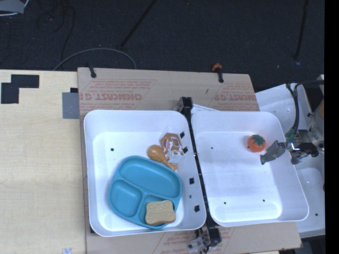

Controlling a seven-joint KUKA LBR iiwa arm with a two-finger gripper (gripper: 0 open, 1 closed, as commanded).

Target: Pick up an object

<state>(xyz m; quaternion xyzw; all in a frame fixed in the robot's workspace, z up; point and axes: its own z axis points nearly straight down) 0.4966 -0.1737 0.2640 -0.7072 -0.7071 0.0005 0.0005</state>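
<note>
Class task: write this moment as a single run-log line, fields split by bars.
gripper: right bin, near tomato, nothing seen held | left bin: blue tray with bread | pick: not yet

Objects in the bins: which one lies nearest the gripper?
The orange tomato, alone in the right bin, just left of the gripper. The others lie in the left bin.

Pincer (276, 153) low at frame's right, reaching in leftward.

Grey metallic end effector (276, 151), dark cable looping above wrist.
</note>
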